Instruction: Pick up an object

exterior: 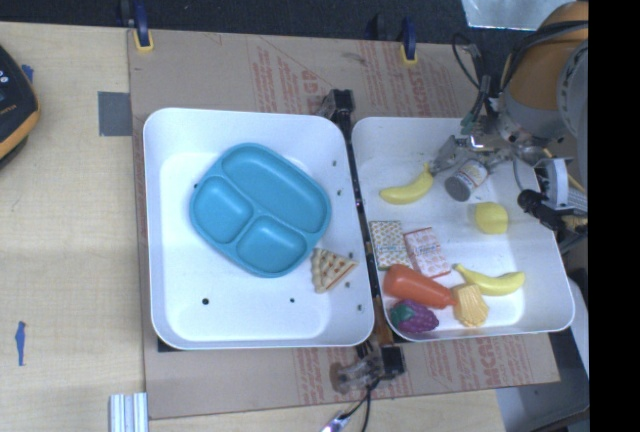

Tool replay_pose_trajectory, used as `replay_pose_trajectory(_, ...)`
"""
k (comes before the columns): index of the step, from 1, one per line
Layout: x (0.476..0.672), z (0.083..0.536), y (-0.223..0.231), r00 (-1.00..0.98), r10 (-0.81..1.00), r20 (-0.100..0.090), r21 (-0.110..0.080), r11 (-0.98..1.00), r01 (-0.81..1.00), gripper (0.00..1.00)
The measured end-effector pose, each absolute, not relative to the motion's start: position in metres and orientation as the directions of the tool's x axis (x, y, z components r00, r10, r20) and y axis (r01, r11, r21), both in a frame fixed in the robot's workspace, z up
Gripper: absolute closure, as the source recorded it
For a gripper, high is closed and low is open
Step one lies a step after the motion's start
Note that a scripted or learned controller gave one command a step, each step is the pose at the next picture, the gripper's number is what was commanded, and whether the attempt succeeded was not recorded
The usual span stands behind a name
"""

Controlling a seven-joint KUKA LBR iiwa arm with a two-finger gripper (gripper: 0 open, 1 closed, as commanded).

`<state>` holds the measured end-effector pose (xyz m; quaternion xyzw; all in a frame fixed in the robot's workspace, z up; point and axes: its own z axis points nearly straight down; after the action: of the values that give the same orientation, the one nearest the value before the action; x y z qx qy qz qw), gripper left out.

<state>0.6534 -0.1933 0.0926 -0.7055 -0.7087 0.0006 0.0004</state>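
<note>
We see the end effector (pixel 462 158) low over the upper part of the right bin (pixel 560 320), at the upper right of the frame, with the arm (pixel 555 70) coming in from the right edge above it. A small grey cylinder (pixel 462 183) sits right at its tip, but the metal parts there blur together, so we cannot tell how far it is open, or whether it has hold of the cylinder or of anything at all. The nearest loose thing is a yellow banana (pixel 408 188), lying just to the lower left of the end effector and close to touching it. Its long axis runs from lower left up to upper right, so its upper end points at the tip. We judge this the most likely thing to pick, since it calls for only a short shift toward the frame's left and a little down, with the grip set across that slanted axis. A yellow lemon (pixel 490 217) lies near as well, to the lower right of the tip and apart from it. The other pieces lie well apart, along the bin's lower edge: a second banana (pixel 492 281), a carrot (pixel 417 287), corn (pixel 471 306) and a purple piece (pixel 412 318). The left bin (pixel 170 320) holds a blue tray (pixel 262 208) and a waffle wedge (pixel 331 269), far from the end effector.
</note>
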Motion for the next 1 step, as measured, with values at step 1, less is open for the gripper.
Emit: replay_pose_trajectory(1, 0.6483, 0.0920, -0.1602, -0.006, 1.000, 0.000, -0.004, 0.006, 1.000, 0.00)
